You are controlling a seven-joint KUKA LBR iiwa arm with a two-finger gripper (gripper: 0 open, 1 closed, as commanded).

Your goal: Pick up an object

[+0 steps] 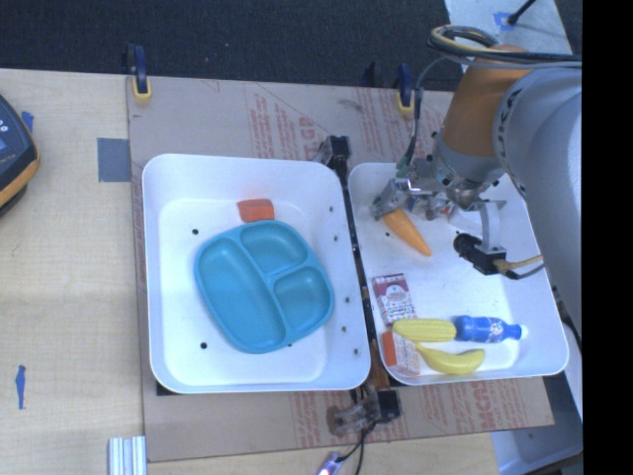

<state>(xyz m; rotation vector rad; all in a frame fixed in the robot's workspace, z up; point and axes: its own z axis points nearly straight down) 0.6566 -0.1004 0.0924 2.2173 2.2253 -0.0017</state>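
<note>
Reaching in from the right, I hang my gripper (410, 198) low over the far end of the right bin (534, 295). My arm (514, 117) is big and grey with an orange band near the wrist. The gripper sits right at the fat end of an orange carrot (408, 231). The carrot lies on the white floor of the bin and its thin tip points toward the near side. I cannot tell if it is really caught, because the metal parts hide that spot, so I cannot tell if the fingers are released or clenched.

Nearer in the same bin lies a small red and white packet (394, 297). Just past it are a yellow corn cob (423, 331) and a yellow banana (450, 361), close together. A blue bottle (485, 330) with a white cap lies on its side, touching the end of the corn cob. A black part with a cable (482, 253) hangs over the bin beside my gripper.

The left bin (158, 265) holds a blue plate (264, 285) with three parts. A little orange block (256, 210) lies just behind the plate. Both bins sit side by side on the bench (69, 315).
</note>
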